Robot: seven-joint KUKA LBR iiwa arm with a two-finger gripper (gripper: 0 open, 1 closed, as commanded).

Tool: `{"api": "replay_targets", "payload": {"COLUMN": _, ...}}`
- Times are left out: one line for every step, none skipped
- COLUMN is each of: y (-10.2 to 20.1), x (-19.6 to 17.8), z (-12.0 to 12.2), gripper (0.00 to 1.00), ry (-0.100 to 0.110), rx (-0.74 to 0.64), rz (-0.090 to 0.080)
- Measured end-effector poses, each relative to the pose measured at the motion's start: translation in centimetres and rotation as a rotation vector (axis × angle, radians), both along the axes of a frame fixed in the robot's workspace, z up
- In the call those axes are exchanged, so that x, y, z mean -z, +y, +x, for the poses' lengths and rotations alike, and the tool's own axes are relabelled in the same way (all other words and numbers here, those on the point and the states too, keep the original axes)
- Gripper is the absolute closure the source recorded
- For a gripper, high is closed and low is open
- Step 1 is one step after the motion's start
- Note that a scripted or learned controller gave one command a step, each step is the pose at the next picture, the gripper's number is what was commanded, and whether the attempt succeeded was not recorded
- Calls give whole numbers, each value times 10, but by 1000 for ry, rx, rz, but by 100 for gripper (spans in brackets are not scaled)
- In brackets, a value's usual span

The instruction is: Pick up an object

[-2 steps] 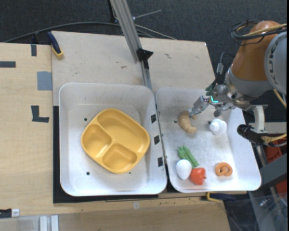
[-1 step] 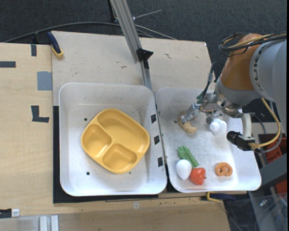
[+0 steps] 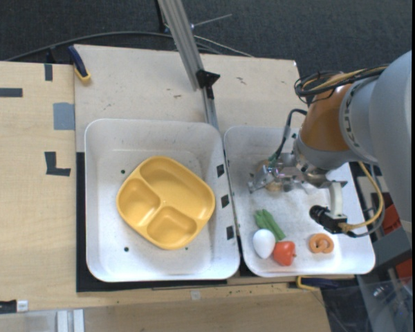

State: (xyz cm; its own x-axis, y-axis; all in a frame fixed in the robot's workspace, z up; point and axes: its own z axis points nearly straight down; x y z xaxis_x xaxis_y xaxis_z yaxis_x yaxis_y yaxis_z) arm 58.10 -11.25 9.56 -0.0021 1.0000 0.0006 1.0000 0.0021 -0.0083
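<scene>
Over at 3 o'clock, the arm [image 3: 346, 123] reaches into the right bin [image 3: 360, 258] and puts its end effector [image 3: 273, 176] low in the bin's upper half, around 10 o'clock from that bin's middle. Honestly can't tell how the end effector is set, the metal bits blur together at this angle, and I don't see anything caught in it.

Everything worth picking sits toward 6 o'clock in the same bin: a green bean [image 3: 268, 223], a white egg [image 3: 263, 243] just below it, a red tomato [image 3: 284, 252] touching the egg, and an orange pretzel [image 3: 321, 244] off at 4 o'clock, apart from the others. The left bin [image 3: 100, 185] has a yellow divided plate [image 3: 166, 201] tilted in the middle.

What could go wrong, as I see it: the end effector looks parked over bare bin floor, so closing here would likely grab nothing. If it heads for the cluster, the egg and tomato are round and packed together, so one could roll off or get shoved. Also the black cable [image 3: 328, 218] hanging off the wrist dangles near the pretzel and might drag it.
</scene>
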Motion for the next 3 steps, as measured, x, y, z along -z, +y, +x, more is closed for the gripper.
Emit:
{"api": "replay_targets", "payload": {"y": 0, "x": 7, "z": 0, "gripper": 0, "ry": -7, "rx": 0, "rz": -2}}
{"api": "replay_targets", "payload": {"y": 1, "x": -3, "z": 0, "gripper": 100, "ry": -6, "rx": -1, "rz": -1}}
{"api": "replay_targets", "payload": {"y": 6, "x": -65, "z": 5, "gripper": 100, "ry": -13, "rx": 0, "rz": -1}}
